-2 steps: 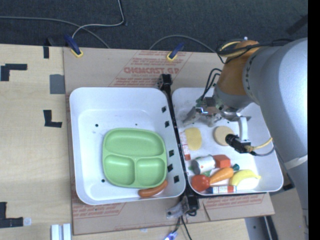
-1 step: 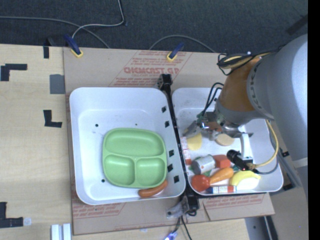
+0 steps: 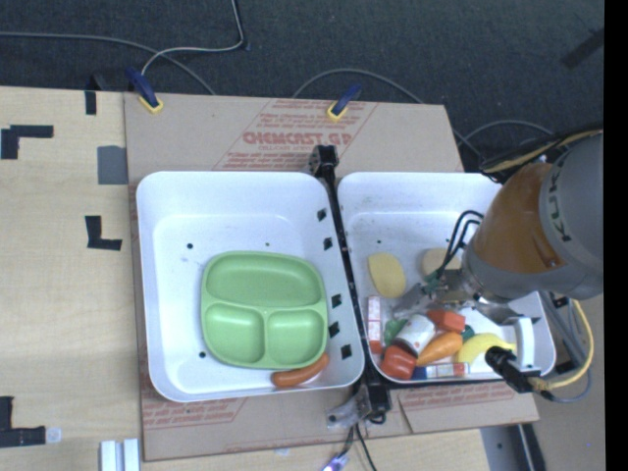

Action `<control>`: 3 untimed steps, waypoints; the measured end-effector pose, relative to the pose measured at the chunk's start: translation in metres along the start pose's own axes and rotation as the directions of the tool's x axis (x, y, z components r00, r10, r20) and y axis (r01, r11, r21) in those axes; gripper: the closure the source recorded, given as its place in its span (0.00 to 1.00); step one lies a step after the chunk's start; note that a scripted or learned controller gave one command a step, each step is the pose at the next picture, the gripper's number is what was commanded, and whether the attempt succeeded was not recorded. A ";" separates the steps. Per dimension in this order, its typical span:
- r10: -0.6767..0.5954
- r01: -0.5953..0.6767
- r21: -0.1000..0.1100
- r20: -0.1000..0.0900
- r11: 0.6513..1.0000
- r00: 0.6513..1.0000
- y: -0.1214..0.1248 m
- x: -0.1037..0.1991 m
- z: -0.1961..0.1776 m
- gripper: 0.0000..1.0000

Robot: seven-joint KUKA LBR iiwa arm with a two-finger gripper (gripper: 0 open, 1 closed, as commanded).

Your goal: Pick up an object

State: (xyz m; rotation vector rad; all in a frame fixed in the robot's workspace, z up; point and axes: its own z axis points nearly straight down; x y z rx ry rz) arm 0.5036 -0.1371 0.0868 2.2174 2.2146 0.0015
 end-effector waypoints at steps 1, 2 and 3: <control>0.000 0.000 -0.002 -0.001 1.000 1.000 0.001 0.000 -0.010 1.00; 0.000 0.000 -0.001 -0.001 1.000 1.000 0.001 0.001 -0.010 0.00; -0.004 0.004 0.000 -0.004 1.000 1.000 0.090 0.044 0.001 0.00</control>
